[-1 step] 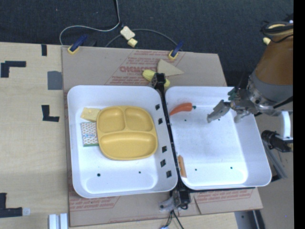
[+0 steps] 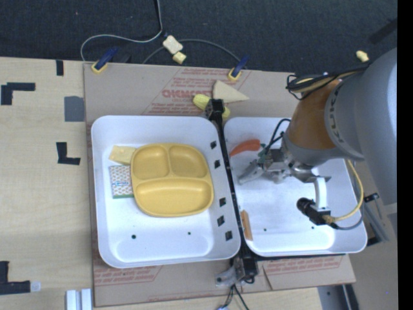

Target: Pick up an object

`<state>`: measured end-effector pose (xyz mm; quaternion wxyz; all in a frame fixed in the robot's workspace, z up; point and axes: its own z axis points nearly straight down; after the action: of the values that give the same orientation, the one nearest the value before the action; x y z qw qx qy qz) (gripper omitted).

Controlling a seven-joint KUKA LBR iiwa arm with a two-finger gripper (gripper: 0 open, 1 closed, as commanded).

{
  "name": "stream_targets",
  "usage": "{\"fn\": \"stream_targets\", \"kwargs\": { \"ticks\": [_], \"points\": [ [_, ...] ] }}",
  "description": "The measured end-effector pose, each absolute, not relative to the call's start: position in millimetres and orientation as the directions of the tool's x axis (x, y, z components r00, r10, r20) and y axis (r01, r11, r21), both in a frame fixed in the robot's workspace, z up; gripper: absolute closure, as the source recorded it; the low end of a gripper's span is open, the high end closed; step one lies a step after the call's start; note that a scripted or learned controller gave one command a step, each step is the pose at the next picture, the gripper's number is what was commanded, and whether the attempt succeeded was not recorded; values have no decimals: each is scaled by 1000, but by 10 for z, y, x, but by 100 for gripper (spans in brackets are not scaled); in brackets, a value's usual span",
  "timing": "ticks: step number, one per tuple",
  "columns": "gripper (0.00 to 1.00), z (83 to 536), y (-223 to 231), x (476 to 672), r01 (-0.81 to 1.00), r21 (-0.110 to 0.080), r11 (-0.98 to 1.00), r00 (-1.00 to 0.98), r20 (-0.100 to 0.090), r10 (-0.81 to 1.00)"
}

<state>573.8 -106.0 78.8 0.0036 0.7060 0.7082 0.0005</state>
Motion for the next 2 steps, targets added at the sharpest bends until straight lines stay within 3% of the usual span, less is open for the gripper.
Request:
{"fn": "stream_targets", "kwargs": {
  "ticks": [1, 2],
  "points": [
    [0, 1914, -414, 6562, 1000, 13, 9, -9, 0, 1000],
    [0, 1218, -1311, 6672, 1000, -3, -5, 5, -4, 1000]
  ]
}}
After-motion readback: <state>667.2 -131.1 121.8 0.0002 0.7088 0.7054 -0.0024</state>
